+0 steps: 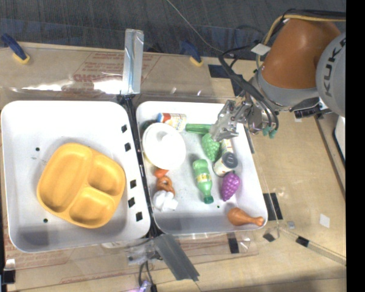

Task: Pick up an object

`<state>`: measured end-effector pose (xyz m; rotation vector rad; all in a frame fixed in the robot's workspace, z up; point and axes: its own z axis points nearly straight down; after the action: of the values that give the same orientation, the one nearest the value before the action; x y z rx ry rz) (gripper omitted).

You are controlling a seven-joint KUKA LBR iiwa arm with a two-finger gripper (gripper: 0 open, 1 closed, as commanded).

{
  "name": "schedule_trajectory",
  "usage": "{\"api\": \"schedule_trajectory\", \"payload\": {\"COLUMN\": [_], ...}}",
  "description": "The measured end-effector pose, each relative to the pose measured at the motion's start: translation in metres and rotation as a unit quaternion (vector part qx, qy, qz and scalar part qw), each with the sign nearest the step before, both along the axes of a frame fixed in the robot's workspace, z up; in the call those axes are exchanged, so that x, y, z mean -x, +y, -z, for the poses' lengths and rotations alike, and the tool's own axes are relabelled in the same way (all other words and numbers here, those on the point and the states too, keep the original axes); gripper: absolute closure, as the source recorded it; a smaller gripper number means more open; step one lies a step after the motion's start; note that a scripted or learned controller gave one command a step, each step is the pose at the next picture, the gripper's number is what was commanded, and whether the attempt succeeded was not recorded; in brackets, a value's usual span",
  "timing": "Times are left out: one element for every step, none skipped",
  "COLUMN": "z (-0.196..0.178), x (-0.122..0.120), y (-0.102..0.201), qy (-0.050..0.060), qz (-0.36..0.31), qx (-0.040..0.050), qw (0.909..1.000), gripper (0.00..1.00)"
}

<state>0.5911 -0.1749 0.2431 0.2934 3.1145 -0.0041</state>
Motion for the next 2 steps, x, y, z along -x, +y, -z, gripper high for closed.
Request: {"api": "schedule_trajectory", "payload": {"z": [0.011, -0.001], "x": [0.051, 0.031], "y": [-0.022, -0.014], "qy": [0.006, 0.004], "qz": [0.073, 0.184], "qx": [-0.0020, -0.0025], "qw": [0.9973, 0.9829], "gripper": [1.00, 1.00]}}
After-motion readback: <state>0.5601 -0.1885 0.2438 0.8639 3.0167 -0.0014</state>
